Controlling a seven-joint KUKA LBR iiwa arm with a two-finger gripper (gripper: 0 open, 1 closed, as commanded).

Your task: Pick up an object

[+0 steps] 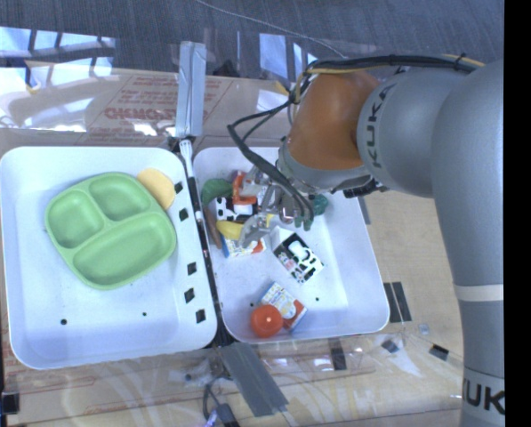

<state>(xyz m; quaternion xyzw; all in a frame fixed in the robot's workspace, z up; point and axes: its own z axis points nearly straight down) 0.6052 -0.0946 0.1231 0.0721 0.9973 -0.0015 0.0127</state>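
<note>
A: Where is the gripper (263, 213)?
B: Low in the right bin (354, 278), amid a clutter of small toys.
A: And close by?
B: A black-and-white block (299, 258) just beside it, an orange ball (266, 321) farther off, a green plate (111, 229) well apart in the left bin (34, 327).

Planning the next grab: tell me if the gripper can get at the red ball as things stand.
Probably yes. The red ball lies near the front rim of the right bin, bare on top, with a small carton touching its side. The gripper hangs over the clutter farther back.
</note>
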